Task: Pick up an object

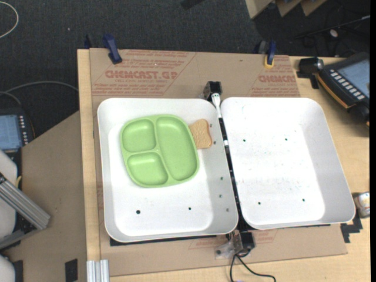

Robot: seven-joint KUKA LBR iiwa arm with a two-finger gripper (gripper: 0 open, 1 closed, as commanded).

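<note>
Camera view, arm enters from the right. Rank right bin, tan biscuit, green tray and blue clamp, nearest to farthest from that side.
1. right bin, on the bench's right half.
2. tan biscuit, in the left bin, at the tray's right rim.
3. green tray, left bin, towards the back.
4. blue clamp, on the board's back edge, far left.

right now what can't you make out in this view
- Tan piece beside the green divided plate, camera view: too small and blurred to identify, or to tell whether its edge is tucked under the plate.
- Printed text on the board: partly cut off by the left bin.
</note>
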